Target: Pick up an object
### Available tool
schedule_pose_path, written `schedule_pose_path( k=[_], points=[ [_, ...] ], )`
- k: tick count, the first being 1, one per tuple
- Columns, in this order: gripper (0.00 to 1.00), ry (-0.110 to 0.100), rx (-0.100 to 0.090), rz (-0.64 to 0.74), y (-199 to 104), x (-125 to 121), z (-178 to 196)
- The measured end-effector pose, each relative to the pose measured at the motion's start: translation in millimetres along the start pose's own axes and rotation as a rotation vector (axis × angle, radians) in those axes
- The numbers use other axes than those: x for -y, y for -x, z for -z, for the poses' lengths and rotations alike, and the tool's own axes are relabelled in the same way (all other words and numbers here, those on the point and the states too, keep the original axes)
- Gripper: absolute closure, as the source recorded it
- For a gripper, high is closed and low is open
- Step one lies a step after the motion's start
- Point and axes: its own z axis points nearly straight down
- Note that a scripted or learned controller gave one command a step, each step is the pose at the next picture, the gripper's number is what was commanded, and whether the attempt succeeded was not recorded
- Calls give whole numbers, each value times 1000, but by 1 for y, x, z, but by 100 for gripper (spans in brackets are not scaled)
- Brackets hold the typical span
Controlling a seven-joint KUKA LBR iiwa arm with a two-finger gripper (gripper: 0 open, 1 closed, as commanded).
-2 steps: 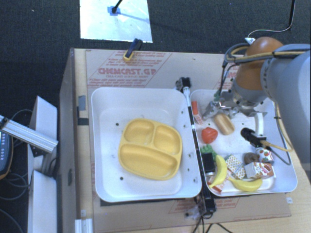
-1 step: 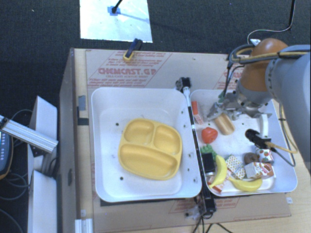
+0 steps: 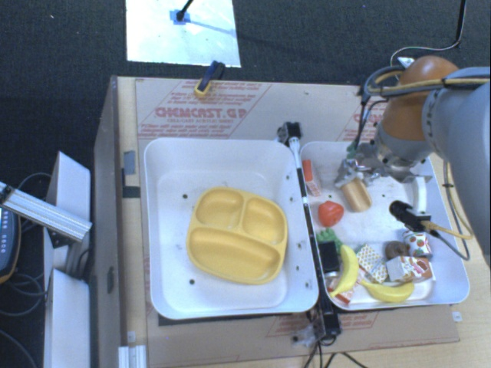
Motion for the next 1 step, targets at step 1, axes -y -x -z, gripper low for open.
schedule_pose_path(
  k=[1],
  points=[
    [100, 1, -1, 2, -62, -5, 90]
  ],
)
